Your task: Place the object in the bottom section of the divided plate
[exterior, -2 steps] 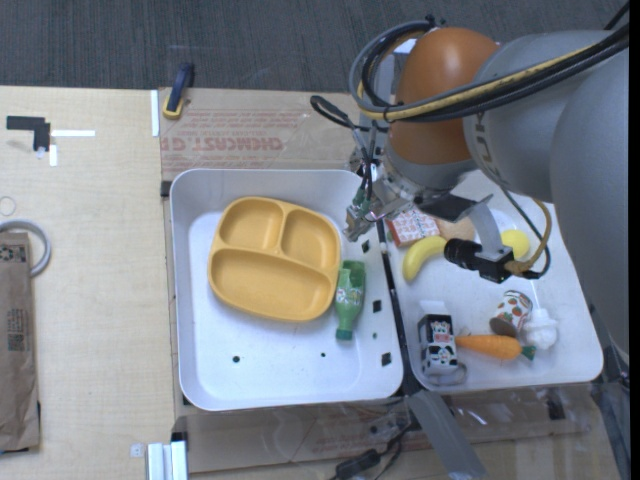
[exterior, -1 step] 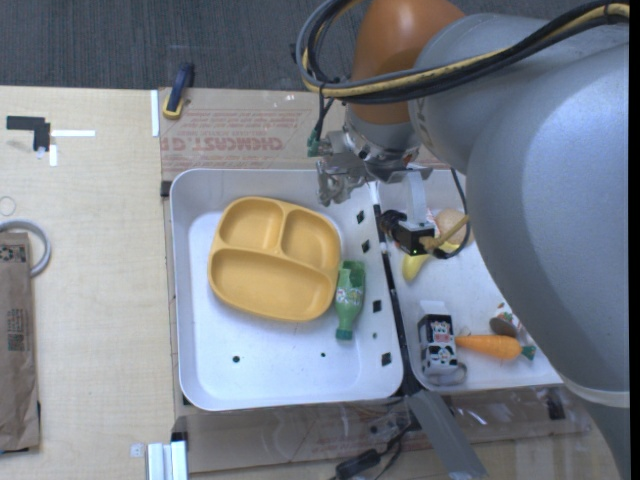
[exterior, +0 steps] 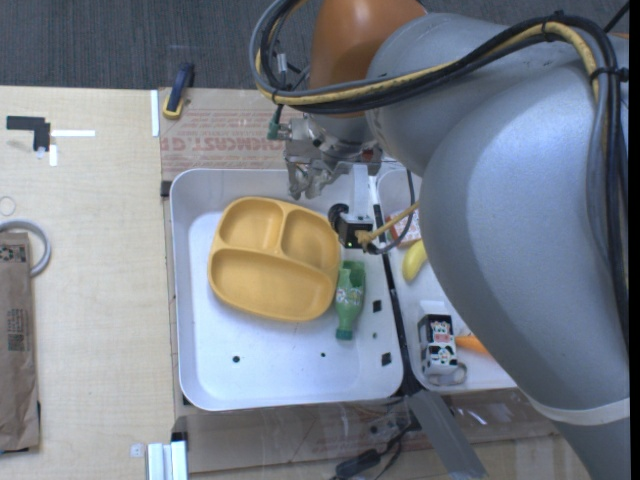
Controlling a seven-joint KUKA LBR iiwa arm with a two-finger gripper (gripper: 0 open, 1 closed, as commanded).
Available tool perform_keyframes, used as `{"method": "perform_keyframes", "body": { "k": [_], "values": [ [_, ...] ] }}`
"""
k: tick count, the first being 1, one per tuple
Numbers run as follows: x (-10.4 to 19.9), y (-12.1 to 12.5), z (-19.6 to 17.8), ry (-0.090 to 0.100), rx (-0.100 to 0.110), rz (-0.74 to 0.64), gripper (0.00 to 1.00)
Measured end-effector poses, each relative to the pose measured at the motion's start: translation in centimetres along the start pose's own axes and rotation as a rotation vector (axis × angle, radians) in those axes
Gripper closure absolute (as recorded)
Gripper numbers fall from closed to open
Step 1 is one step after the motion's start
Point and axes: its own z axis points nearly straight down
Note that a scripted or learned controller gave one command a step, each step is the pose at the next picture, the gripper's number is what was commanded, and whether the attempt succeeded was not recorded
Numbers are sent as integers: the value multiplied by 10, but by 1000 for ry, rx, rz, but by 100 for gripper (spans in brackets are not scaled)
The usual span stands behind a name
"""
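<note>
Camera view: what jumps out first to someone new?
The grey arm with its orange band fills the right and top, its end effector just above the yellow divided plate in the left bin. A green bottle lies against the plate's right edge; a small cow-patterned mug sits in the right bin.

Robotics lab or test cell, not a home. Big grey industrial arm (exterior: 500,168) with orange band and looped cables over a white bin (exterior: 200,368) on a pale wood bench (exterior: 80,268). Left of the bin: tape marks and a black bracket (exterior: 28,126). Behind the bin: cardboard, blue-yellow clamp (exterior: 180,88), dark carpet floor.
</note>
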Motion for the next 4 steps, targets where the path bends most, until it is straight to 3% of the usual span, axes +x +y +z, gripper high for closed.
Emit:
{"method": "perform_keyframes", "body": {
  "k": [1,2,3,4],
  "values": [
    [69,-2,-130,0,0,371,100],
    [70,-2,-132,-1,1,698,100],
    [73,-19,-68,2,0,1291,100],
    [71,-38,25,0,0,1129,100]
  ]
}}
